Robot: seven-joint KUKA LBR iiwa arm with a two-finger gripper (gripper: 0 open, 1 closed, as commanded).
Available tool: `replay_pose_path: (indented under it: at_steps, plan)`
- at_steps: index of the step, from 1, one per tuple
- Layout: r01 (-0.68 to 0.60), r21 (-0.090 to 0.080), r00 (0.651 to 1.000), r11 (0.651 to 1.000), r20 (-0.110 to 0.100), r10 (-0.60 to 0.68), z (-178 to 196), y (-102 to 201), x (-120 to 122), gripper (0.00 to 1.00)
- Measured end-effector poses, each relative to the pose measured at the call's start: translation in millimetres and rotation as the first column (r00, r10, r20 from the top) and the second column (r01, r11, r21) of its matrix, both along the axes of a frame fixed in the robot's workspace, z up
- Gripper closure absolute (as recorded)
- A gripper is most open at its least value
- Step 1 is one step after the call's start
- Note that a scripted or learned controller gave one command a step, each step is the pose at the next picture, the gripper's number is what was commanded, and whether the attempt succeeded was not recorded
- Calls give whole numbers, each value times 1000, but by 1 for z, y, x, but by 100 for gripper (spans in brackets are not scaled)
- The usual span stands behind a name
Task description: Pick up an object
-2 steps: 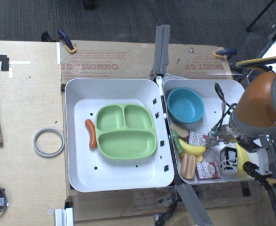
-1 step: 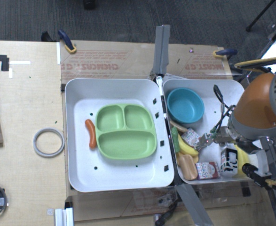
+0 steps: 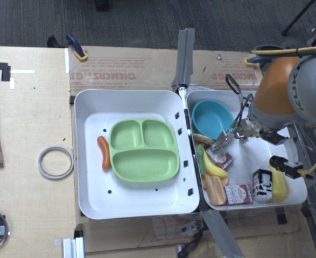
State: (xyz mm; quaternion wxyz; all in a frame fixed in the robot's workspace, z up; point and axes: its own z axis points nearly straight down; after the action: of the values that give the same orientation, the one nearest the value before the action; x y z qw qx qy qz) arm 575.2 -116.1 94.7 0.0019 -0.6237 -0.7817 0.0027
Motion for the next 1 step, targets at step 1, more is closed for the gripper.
replay_pose_path:
  at_steps: [1]
  plan:
    - [6, -1, 1000, 1000, 8, -6, 0, 15, 22, 0]
